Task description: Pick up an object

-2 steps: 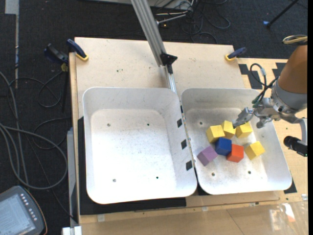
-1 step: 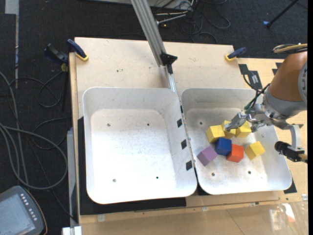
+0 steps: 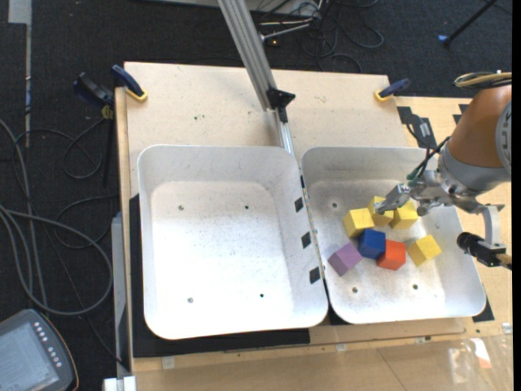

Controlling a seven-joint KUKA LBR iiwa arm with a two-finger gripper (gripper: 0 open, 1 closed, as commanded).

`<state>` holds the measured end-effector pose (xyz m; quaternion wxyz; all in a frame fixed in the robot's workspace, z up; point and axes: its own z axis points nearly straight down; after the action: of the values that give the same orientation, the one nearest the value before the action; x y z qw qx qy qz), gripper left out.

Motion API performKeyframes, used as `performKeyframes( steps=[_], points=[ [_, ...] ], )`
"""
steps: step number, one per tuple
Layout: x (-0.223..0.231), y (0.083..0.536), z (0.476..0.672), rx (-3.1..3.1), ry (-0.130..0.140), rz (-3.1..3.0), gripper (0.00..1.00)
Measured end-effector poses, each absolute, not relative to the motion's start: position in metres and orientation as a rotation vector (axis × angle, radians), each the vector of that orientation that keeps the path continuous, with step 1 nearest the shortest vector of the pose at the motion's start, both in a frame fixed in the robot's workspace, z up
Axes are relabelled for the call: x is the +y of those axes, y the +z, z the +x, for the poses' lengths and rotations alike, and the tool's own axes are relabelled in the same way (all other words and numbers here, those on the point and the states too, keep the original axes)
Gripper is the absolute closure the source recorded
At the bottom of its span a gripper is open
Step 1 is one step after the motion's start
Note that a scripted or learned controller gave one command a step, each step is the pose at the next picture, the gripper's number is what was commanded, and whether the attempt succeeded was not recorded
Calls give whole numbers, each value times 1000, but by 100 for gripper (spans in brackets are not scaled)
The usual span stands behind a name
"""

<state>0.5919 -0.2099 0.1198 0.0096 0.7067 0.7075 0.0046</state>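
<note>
Currently the gripper sits low in the right bin, toward its far-right part, right at a yellow block — can't tell from this angle whether the pincer is released or clenched, or whether anything sits in it. Targets: cluster approx. mid-bin w/ a second yellow block, blue block touching an orange block, purple block nearer the bin's left wall, third yellow block toward the right wall. Left bin not involved. Judgement: step = descend & grasp. To do it well — centre on one block only, the one under the tool being best placed; the neighbouring yellow is close, so avoid nudging it. Close squarely on flat faces, lift straight up, verify hold before clearing the rim.
</note>
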Motion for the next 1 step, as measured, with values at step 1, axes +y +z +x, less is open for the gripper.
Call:
performKeyframes(
  steps=[1],
  points=[
    [-210,130,593,2205,19,2204,100]
  ],
)
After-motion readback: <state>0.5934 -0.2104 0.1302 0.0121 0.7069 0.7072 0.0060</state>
